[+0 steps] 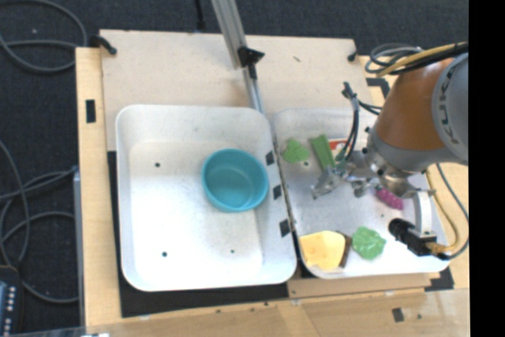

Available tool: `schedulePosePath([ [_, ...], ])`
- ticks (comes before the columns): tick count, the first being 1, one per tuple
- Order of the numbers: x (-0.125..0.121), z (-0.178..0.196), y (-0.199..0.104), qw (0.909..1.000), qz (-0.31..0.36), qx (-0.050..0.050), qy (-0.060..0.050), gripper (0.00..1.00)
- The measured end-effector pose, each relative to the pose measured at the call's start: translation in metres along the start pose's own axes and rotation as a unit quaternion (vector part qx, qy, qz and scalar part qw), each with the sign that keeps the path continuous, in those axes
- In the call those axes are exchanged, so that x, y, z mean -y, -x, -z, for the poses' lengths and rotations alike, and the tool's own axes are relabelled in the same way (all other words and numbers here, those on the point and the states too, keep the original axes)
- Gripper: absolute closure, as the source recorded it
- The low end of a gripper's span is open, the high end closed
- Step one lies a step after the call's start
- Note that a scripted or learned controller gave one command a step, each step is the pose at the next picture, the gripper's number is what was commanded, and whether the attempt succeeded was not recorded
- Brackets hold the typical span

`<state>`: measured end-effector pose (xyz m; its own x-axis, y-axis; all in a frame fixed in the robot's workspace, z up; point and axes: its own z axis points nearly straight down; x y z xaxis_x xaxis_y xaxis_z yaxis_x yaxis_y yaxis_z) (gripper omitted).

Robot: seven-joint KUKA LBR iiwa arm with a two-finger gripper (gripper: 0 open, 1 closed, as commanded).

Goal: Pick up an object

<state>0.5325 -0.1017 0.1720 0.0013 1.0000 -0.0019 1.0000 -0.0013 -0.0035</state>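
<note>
My gripper is low over the middle of the right bin, open, with nothing between its fingers. Just behind it a dark green block lies beside a light green lump and a red and white piece. A magenta object sits to the gripper's right, partly under the wrist. A yellow wedge and a crumpled green object rest at the bin's front edge. The grey and orange arm covers the bin's back right part.
A blue bowl stands upright in the left bin, near its right side. A metal post rises from the bench behind the bins' shared wall. Cables lie on the dark floor at the left.
</note>
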Motion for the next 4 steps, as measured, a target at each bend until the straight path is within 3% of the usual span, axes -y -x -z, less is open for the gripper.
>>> schedulePosePath([
  [1,0.003,-0.063,0.003,1.0000,0.000,0.000,-0.001,0.00],
  [2,0.000,-0.049,0.002,1.0000,-0.002,-0.002,0.003,1.00],
  [4,0.006,0.050,0.002,1.0000,0.003,-0.001,0.005,1.00],
])
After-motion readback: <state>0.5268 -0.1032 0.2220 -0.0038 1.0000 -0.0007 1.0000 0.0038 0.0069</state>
